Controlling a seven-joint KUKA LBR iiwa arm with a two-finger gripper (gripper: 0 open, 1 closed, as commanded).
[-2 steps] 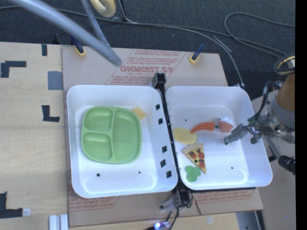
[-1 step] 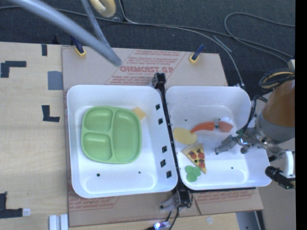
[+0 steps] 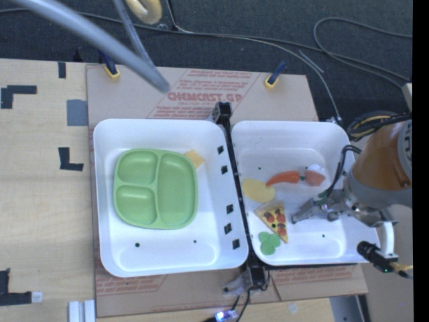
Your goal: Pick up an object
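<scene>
Gripper [image 3: 299, 213] sits low in the right bin [image 3: 288, 131], fingers spread and holding nothing (probably lining up a grab). Pizza slice [image 3: 275, 223] lies just left of it, green plate [image 3: 156, 188] parked in the left bin [image 3: 161, 260].

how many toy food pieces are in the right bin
4: carrot near the middle, yellow piece by the divider, pizza slice below it, green piece at the front. The arm may hide others.

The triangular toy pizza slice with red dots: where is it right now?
The triangular toy pizza slice lies in the right white bin, near its lower left corner, between the pale yellow piece above and the green leafy toy below, left of the gripper.
</scene>
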